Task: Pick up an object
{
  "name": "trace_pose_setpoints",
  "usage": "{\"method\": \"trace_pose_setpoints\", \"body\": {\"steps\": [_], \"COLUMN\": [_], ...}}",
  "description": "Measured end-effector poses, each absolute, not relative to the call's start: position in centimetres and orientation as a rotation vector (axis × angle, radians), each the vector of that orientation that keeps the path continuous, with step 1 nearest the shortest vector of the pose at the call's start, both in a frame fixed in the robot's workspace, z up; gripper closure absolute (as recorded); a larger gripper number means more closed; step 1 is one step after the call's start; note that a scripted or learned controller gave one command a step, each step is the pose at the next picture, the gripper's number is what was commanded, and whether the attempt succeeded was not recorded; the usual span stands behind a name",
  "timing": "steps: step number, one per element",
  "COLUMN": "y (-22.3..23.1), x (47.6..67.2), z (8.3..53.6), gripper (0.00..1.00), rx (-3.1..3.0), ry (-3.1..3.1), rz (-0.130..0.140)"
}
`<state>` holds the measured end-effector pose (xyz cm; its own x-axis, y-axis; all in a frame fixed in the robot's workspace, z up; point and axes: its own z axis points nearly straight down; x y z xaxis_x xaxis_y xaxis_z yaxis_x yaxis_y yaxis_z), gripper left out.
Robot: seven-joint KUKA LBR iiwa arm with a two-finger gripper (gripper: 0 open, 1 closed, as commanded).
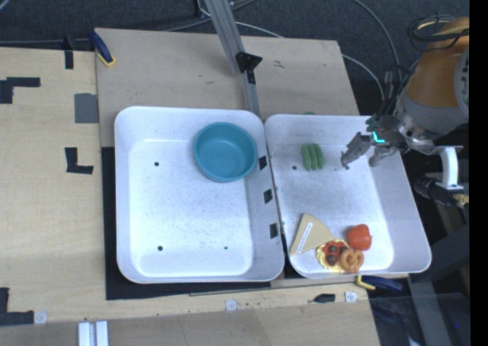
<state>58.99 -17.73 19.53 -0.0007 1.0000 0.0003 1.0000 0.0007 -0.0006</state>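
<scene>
Gripper [364, 155] over right bin [396, 207], fingers spread apart, nothing btwn them. Approach step, no grasp yet. Nearest target: green object [312, 157], just left of gripper on bin floor. Next: shift left, descend, straddle, close.

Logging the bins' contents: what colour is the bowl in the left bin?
Blue, a teal shade; the bowl shows plainly in the camera view.

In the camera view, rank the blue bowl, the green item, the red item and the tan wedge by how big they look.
1. Blue bowl, in the left bin, clearly largest.
2. Tan wedge, in the right bin.
3. Green item and red item, both in the right bin: they look about alike, so I won't rank them.
</scene>
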Motion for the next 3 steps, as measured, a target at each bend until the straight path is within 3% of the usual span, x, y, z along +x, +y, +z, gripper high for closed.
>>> {"method": "trace_pose_setpoints", "body": {"steps": [1,3], "y": [-17.7,-17.7], "x": [59.0,58.4], "z": [19.5,8.9], "gripper": [0.00,0.00], "rx": [-2.220,-2.218], "ry": [-2.222,-2.220], "rz": [0.000,0.004]}}
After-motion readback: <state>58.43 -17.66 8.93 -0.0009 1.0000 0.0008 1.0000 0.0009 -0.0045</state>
